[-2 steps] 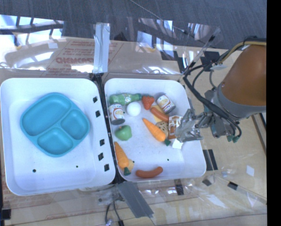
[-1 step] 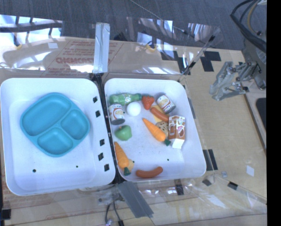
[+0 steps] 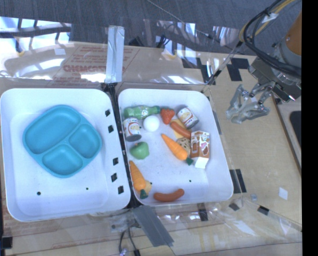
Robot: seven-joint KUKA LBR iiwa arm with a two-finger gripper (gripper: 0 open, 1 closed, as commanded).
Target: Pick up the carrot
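Carrot (image 3: 174,146) lies in right bin (image 3: 217,164), well left of pincer (image 3: 247,110); grip unclear

The right bin (image 3: 218,164) is the landmark: the left bin (image 3: 9,143) sits touching its left wall, with a divided plate (image 3: 63,140) lying in it. Inside the right bin, the carrot (image 3: 174,146) lies near the centre, a carton (image 3: 200,147) just to its right, an egg (image 3: 151,124) and a can (image 3: 132,128) toward the back left, a sausage (image 3: 168,196) along the front wall. The gripper (image 3: 246,106) hangs over the bench outside the right bin, beyond its back right corner.
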